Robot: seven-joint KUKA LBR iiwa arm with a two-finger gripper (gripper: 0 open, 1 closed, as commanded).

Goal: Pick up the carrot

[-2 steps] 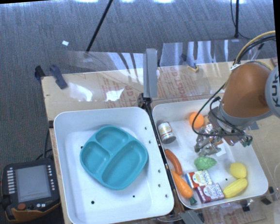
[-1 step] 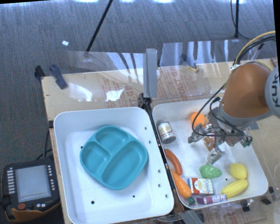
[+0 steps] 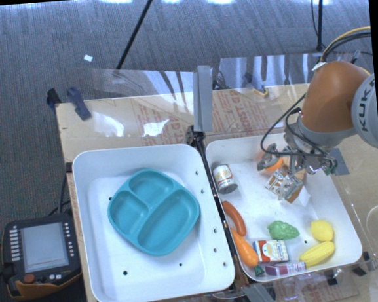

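The carrot (image 3: 245, 248) is an orange tapered piece lying near the front left of the right bin (image 3: 341, 199), just below a redder sausage-like piece (image 3: 234, 217). My gripper (image 3: 287, 163) hangs under the orange wrist band over the back of that bin, well up and to the right of the carrot. A small orange object (image 3: 273, 164) sits right at the gripper's left side; whether the gripper touches it is hidden. A crumpled snack bag (image 3: 284, 185) lies just below the gripper.
The right bin also has a tin can (image 3: 224, 177), a green lump (image 3: 283, 229), a lemon (image 3: 321, 231), a banana (image 3: 316, 254) and a small carton (image 3: 271, 250). A blue divided plate (image 3: 153, 210) lies in the left bin (image 3: 96, 254).
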